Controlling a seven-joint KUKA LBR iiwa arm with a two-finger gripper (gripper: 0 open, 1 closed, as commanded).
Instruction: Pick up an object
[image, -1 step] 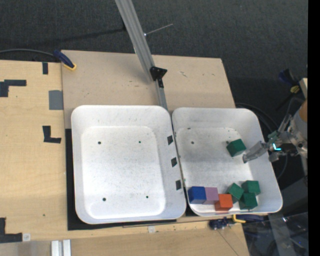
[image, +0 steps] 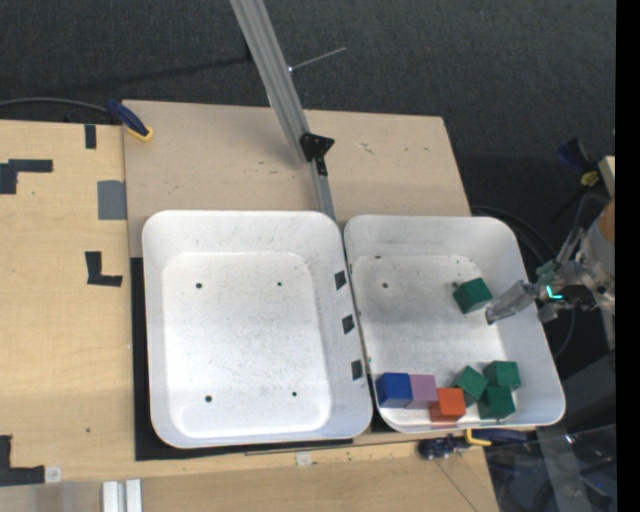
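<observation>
The right bin holds several small cubes. One green cube sits alone toward its right side. Along the front edge lie a blue cube, a purple cube, an orange cube and three more green cubes. My gripper reaches in over the bin's right rim, low, just right of and slightly nearer than the lone green cube. Nothing shows in its grasp.
The left bin stands beside the right one, with a raised divider between them. A slanted metal rail runs from the top of the bench down to the bins. Cables hang at the far right by the arm.
</observation>
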